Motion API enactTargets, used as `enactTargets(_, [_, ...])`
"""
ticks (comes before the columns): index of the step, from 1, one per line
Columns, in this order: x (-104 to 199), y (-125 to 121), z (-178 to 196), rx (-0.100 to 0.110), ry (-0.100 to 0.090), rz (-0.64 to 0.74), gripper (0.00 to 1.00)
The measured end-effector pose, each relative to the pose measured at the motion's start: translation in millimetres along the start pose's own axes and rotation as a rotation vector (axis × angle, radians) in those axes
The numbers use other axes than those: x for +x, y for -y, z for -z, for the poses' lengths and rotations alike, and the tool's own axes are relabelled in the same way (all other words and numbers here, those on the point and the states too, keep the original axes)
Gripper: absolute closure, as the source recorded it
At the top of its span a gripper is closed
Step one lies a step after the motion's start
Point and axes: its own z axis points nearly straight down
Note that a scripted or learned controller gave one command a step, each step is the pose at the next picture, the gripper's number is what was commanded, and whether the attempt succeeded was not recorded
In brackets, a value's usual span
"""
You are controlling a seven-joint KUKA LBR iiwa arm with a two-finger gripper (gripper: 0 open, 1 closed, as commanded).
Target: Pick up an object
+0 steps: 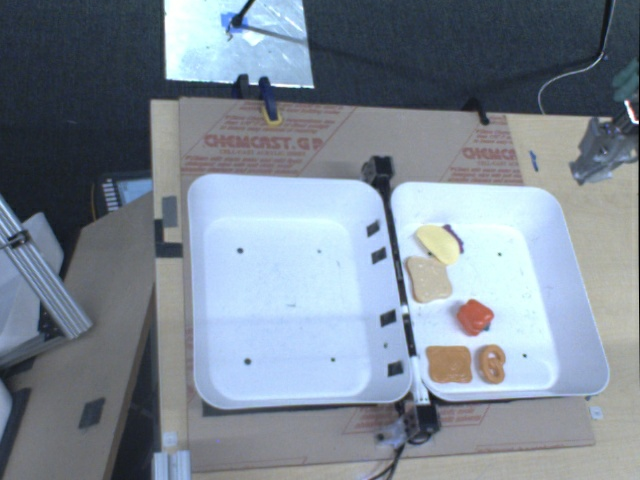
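Gripper (603, 155) at right edge of frame, finger state can't tell; red pepper (475, 316), bread slice (430, 279), pretzel (491, 363) in right bin (560, 268).

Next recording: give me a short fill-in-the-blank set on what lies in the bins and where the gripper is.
1. All the food items lie in the ____ bin.
2. The red pepper lies just above the ____.
3. The slice of bread lies just below the ____ chip-shaped piece.
4. The gripper hangs beyond that bin's upper ____ corner, not over any item.

Missing words: right; pretzel; yellow; right
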Motion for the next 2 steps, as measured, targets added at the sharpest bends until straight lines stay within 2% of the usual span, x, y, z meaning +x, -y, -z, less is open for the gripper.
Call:
enactTargets(1, [81,-61,-146,0.022,-0.002,0.014,1.0])
enactTargets(2, [115,-3,-74,0.0,-0.004,0.012,1.0])
